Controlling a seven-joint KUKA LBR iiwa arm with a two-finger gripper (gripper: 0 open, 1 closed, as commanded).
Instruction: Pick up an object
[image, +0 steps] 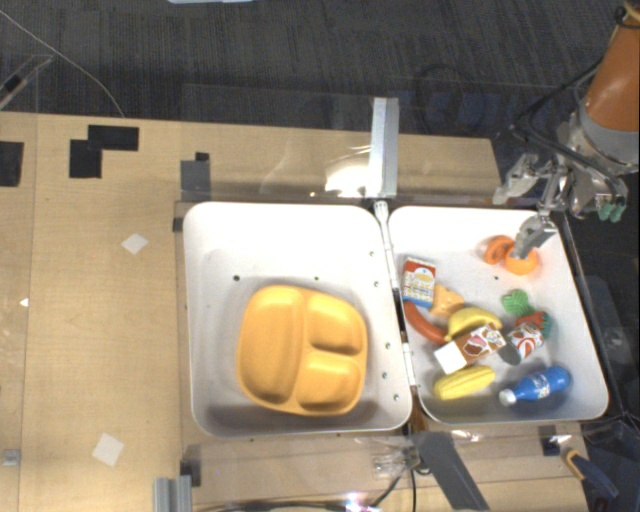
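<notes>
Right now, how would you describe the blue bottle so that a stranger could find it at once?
Look at the right white bin, the one crowded with small toy foods. Go to its near right corner: the blue bottle lies there on its side, just right of a yellow corn cob. It is the only blue item, with a white cap end.

Bright, even overhead light fills the scene. Glare whitens the clear panel (345, 175) well left of the gripper (535, 235) (a washed-out patch by the metal post (384, 140)). The yellow tray (302, 348) casts a soft shadow. The picture is slightly soft and grainy.
</notes>
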